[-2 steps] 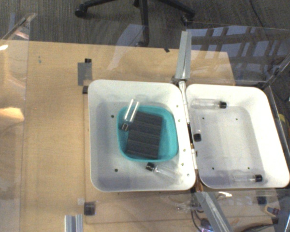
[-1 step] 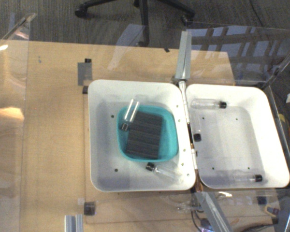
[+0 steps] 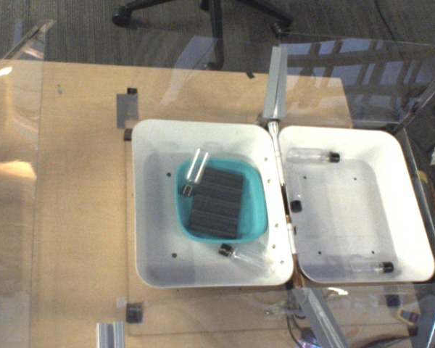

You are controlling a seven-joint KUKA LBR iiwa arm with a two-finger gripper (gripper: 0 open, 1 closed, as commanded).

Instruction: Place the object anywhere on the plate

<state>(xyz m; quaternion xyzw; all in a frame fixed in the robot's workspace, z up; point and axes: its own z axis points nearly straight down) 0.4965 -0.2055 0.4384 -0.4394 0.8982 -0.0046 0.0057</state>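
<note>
I cannot tell how wide my pincer stands, or whether it holds anything. A clear tube (image 3: 195, 170) lies across the teal plate's (image 3: 257, 209) far rim (barely on, I judge). Being round, it could roll off into the left bin (image 3: 152, 216).

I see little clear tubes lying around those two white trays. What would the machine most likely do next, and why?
Probably reach for the tube lying just below the teal plate in the left bin: it is off the plate yet closest to it. Another tube already leans on the plate's upper left edge.
</note>
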